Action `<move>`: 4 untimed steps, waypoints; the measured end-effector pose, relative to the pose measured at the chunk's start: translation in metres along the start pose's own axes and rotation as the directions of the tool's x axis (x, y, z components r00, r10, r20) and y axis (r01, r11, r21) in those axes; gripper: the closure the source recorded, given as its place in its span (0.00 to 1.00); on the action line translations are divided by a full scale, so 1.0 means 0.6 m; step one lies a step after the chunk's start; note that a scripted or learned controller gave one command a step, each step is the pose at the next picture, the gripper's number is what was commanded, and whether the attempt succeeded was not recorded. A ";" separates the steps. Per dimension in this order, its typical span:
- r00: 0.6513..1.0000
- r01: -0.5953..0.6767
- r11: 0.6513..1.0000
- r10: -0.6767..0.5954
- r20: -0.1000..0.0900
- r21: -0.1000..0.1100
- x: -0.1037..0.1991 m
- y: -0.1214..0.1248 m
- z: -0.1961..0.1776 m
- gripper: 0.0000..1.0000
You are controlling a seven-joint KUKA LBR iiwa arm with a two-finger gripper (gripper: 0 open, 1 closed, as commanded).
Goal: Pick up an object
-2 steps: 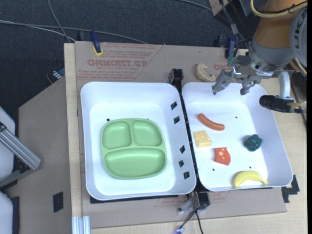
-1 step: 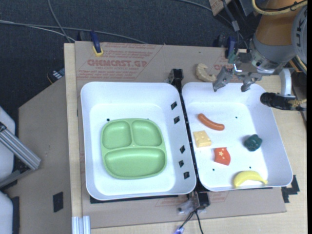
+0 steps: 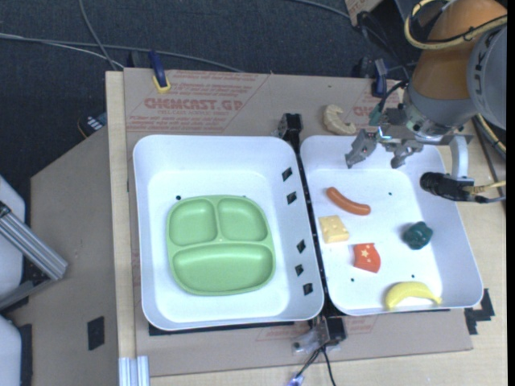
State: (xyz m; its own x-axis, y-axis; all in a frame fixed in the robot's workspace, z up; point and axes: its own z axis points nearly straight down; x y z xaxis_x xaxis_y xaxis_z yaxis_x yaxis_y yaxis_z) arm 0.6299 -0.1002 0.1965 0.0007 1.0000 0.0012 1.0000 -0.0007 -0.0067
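Note:
My gripper (image 3: pixel 376 154) hangs open above the far edge of the right bin (image 3: pixel 451 244), its two grey fingers spread apart with nothing between them. Below it in that bin lie an orange sausage (image 3: pixel 348 201), a yellow cheese block (image 3: pixel 334 228), a red strawberry-like piece (image 3: pixel 367 257), a dark green lump (image 3: pixel 418 235) and a yellow banana (image 3: pixel 411 294). The sausage is the closest, a short way in front of the fingers.
The left bin (image 3: pixel 153 215) holds a green divided plate (image 3: pixel 220 244). A beige toy piece (image 3: pixel 339 119) lies on the bench behind the right bin. A black fitting with a cable (image 3: pixel 444 185) sticks over the right bin's far right rim.

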 end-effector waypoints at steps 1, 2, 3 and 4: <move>1.000 0.001 1.000 -0.001 0.000 -0.001 0.002 -0.011 0.074 0.00; 1.000 0.002 1.000 -0.002 0.000 -0.002 0.011 0.003 0.155 0.00; 1.000 0.001 1.000 -0.001 0.000 -0.006 0.011 0.004 0.132 1.00; 1.000 0.002 1.000 -0.002 0.002 -0.014 0.008 0.019 0.028 1.00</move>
State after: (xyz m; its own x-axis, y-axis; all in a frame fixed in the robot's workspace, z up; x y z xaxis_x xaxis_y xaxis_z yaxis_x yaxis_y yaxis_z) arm 0.6413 -0.0954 0.1796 -0.0013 1.0000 -0.0011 1.0000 0.0013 0.0077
